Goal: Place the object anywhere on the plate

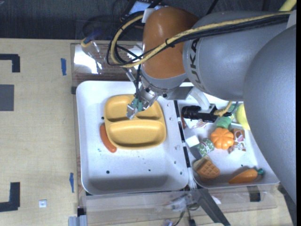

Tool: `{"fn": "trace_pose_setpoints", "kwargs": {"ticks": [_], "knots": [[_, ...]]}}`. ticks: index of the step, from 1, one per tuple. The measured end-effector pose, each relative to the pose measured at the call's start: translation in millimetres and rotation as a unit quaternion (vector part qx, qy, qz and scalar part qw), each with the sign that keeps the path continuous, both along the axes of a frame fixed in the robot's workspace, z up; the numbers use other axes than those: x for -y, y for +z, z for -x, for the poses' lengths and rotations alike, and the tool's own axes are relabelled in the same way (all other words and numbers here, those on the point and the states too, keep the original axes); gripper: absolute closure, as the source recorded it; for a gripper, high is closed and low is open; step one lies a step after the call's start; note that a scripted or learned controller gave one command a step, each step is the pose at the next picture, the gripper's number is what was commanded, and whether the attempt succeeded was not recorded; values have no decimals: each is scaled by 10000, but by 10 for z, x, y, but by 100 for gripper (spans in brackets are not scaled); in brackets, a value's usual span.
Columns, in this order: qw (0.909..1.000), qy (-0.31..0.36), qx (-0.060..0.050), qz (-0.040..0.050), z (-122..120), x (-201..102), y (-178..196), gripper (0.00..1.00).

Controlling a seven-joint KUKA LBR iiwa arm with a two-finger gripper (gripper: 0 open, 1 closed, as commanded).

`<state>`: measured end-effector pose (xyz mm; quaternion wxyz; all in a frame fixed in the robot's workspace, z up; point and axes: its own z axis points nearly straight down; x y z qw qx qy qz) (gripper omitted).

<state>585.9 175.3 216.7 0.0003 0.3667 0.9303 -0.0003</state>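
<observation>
A yellow plate (136, 131) with compartments lies in the left white bin (94, 168). My gripper (137, 105) hangs over the plate's upper compartments, near the divider between them. At its tip there is a small greenish shape (133, 108), too small to tell whether it is a held object or part of the gripper. An orange sausage-shaped toy (106, 140) lies on the bin floor against the plate's left edge.
The right bin (263, 180) holds an orange pumpkin (222, 138), a waffle piece (207, 168), a carrot (244, 175), a small green-and-white can (205, 147), a black item (197, 112) and other toys. The grey arm (244, 55) covers the upper right.
</observation>
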Motion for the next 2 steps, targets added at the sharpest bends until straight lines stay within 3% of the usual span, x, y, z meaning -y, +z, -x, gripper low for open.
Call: {"fn": "trace_pose_setpoints", "kwargs": {"ticks": [1,2], "knots": [[9998,-193,-9,4,-17,-359,466,100],[10000,1,-22,4,82,257,350,100]]}}
